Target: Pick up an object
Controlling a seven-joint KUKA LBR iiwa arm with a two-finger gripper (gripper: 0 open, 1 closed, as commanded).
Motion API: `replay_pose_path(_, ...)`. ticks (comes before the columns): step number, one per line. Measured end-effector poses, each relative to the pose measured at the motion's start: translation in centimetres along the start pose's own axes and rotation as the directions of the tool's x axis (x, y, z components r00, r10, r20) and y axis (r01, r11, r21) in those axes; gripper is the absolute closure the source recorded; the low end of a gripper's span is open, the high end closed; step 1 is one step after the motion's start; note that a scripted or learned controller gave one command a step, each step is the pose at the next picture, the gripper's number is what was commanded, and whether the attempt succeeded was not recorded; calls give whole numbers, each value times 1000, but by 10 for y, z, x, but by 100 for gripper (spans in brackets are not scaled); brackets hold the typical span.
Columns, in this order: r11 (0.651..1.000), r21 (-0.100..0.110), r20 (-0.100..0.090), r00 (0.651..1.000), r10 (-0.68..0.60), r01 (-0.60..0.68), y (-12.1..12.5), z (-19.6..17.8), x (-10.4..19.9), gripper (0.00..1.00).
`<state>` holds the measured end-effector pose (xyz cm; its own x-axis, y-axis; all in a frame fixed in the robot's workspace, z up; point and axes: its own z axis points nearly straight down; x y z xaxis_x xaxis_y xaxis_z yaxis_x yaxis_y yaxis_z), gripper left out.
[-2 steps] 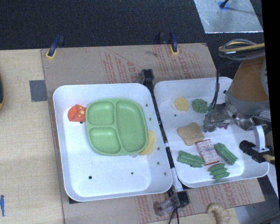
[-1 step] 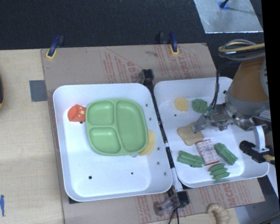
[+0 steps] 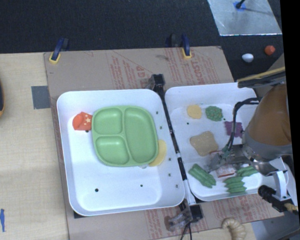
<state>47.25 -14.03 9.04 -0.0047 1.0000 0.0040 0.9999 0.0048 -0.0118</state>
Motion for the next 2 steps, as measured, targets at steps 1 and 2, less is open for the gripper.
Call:
replay_pose_path(1, 1000, -5, 3, 1000, -2, 2, 3, -11, -3, 100)
replay_pose_path(2, 1000, -21, 3, 1000, -7, 7, 54, -107, 59, 100)
